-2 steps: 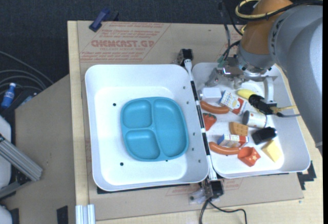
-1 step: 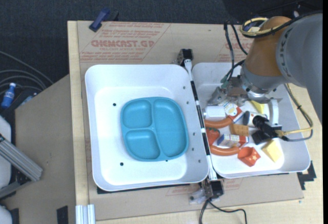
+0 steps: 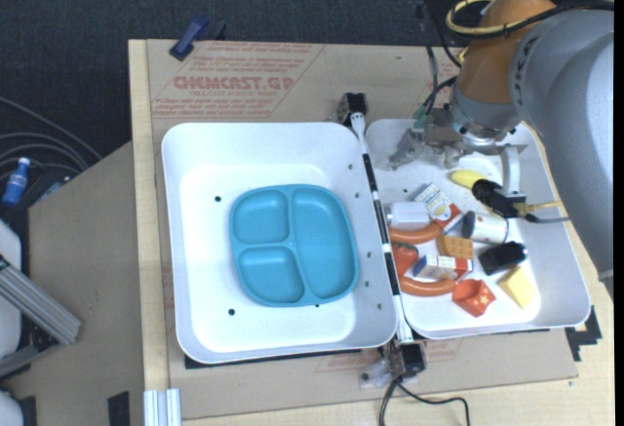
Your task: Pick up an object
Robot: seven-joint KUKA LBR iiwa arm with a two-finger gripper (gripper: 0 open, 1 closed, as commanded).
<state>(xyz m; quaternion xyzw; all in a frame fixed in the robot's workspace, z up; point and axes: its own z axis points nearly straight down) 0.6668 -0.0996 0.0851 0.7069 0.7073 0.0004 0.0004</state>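
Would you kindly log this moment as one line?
gripper: over right bin far corner | grasp: unclear | blue tray: left bin

Both white bins [image 3: 185,180] look like smooth, slightly glossy plastic, as does the blue tray [image 3: 292,244] in the left one. The bench [image 3: 244,83] is matt, printed board, and the arm [image 3: 565,73] has a smooth grey shell.

The grey arm [image 3: 575,93] reaches in from the right, its orange band [image 3: 497,49] above the wrist, with the gripper [image 3: 426,146] pointing down and leftward.
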